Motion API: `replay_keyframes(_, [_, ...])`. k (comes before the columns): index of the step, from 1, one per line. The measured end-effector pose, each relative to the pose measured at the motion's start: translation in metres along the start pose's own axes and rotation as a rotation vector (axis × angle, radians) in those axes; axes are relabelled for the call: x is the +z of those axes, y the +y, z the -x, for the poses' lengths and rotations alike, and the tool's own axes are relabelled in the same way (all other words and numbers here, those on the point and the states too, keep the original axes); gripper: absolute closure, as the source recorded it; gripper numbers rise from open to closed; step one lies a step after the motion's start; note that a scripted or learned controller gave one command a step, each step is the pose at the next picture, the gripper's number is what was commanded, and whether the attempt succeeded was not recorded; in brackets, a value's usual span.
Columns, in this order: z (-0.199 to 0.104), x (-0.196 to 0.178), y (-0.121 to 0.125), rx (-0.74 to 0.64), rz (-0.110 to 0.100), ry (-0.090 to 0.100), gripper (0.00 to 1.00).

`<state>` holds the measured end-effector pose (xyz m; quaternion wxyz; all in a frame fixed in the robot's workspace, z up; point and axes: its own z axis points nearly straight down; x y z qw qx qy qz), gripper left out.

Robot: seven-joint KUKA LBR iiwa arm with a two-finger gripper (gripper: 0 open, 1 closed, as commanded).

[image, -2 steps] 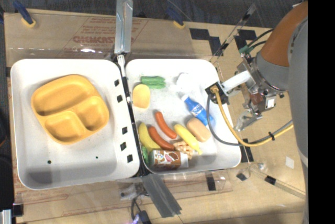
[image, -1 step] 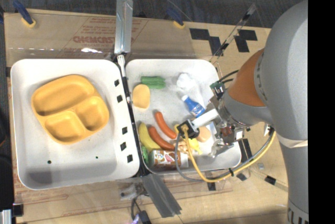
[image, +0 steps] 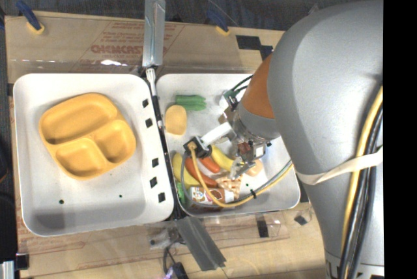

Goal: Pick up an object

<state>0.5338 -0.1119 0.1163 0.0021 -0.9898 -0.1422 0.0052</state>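
Two white bins side by side. The left bin (image: 26,141) carries a yellow divided tray (image: 88,134), lying flat toward its far-left part, well apart from the work. The right bin (image: 208,85) has the clutter, and my arm (image: 326,108) comes in from the right and leans over it, covering the bin's right half.

The gripper (image: 242,152) sits low over the near part of the right bin, just above the pile. I judge it is placed there because that is where the objects bunch up, so a descent has the best chance of meeting something. Whether it is wide or narrow I cannot tell; the wrist body and cabling mask the tip, and I see nothing clearly caught.

Candidate objects: a yellow banana-like piece (image: 221,157) and an orange-red carrot-like piece (image: 205,175) lie crossed in the pile, touching each other, just left of the gripper. Both look smooth, glossy, elongated, probably plastic toy food. A pale yellow rounded piece (image: 176,119) rests alone near the divider, and a green ribbed piece (image: 190,102) lies at the far side, apart from the pile.

Judgement: the approach is on the pile, with the grasp unconfirmed.
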Motion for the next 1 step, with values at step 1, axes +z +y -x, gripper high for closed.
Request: replay_keyframes(1, [-0.0547, -0.077, -0.064, 0.014, 0.001, 0.013, 0.0])
